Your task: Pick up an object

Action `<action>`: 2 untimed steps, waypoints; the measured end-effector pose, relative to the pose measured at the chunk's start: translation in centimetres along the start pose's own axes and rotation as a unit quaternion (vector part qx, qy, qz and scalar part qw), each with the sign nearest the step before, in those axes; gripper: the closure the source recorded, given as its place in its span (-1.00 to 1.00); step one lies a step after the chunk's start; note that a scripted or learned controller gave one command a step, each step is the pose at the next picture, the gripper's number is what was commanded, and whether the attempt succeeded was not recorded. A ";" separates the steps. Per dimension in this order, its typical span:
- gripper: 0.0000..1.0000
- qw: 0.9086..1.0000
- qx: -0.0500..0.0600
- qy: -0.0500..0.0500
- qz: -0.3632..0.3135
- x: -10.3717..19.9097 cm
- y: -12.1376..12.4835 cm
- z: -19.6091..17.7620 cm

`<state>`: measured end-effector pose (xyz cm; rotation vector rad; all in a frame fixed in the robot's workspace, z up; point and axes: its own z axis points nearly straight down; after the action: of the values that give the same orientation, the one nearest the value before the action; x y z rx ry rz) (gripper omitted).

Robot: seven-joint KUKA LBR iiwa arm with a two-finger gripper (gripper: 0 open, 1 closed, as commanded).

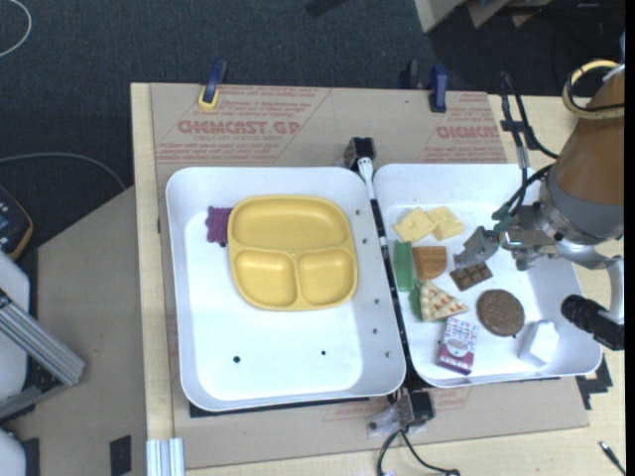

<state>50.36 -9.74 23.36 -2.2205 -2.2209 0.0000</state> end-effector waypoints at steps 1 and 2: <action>-1.00 1.000 0.004 0.001 0.000 0.8 0.6 5.1; -1.00 1.000 0.004 0.001 0.001 0.4 0.7 10.4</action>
<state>51.01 -9.31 12.92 -2.2175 -2.2148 0.0067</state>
